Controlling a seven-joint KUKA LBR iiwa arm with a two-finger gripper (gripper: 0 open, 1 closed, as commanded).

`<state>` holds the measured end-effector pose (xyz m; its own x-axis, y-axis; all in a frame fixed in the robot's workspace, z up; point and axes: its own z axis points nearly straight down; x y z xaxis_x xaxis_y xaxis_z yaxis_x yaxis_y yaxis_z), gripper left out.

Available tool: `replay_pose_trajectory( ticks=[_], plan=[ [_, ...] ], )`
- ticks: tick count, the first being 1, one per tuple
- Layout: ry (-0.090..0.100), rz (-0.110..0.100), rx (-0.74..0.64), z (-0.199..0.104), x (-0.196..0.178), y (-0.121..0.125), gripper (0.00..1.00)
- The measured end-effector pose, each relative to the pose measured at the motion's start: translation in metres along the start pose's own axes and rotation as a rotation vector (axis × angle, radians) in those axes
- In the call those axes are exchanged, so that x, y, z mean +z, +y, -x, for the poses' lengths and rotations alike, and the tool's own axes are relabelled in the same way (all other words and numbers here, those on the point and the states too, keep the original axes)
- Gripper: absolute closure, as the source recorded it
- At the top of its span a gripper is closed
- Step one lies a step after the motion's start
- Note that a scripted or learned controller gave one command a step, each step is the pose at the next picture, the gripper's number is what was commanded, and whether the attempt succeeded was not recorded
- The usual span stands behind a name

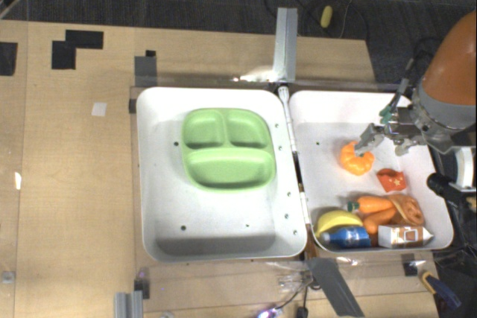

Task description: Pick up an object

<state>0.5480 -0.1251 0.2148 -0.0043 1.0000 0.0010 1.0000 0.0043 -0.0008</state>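
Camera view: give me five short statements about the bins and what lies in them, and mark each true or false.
1. The green divided plate lies in the left bin. True.
2. The end effector hangs over the left bin. False: it is over the right bin, by the orange fruit.
3. A banana lies near the right bin's front edge. True.
4. The carrots sit on the green plate. False: they lie in the right bin.
5. The blue object lies beside the banana. True.
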Motion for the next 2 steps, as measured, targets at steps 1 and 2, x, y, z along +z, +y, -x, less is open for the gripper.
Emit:
replay_pose_trajectory(
  ticks=[1,2],
  plan=[
    [-0.001,0.002,0.281,-0.008,-0.072,-0.005,0.0],
    [-0.001,-0.002,0.38,-0.02,0.053,-0.001,0.0]
  ],
)
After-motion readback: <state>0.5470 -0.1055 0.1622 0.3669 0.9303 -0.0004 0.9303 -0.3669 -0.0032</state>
